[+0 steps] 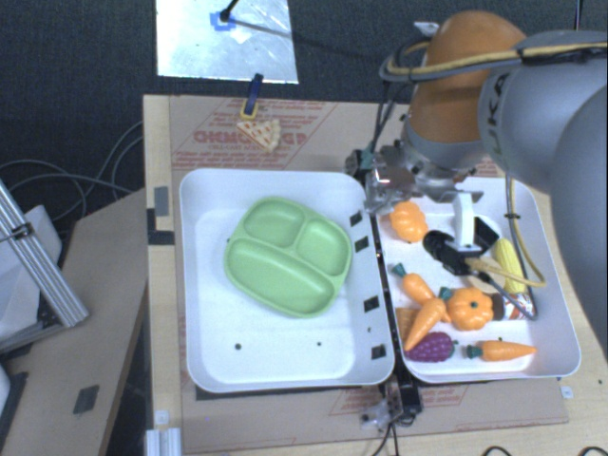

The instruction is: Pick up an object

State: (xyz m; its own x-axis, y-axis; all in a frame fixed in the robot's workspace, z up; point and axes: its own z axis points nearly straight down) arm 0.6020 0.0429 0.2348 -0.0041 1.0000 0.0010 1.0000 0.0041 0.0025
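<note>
Approach step, no grasp yet. The claw is seen low over the far-left corner of the right bin, next to the divider between the bins. It is partly hidden under the wrist, so whether it is released or clenched cannot be told. Nothing is seen held in it.

The pickable toys are all in the right bin. An orange toy fruit lies just beside the claw, on its near side, and is judged the likeliest target. Nearer the front lie a carrot, a small pumpkin, purple grapes and a second carrot. A corn cob lies toward the right wall. The left bin holds a green divided plate. The desk behind the bins carries no task item.

Next move, as judged: the claw needs to be shifted slightly toward the orange toy fruit, centred over it, lowered and closed. The fruit looks round and smooth, so slipping is a risk. The bin wall close by leaves little room on that side.
</note>
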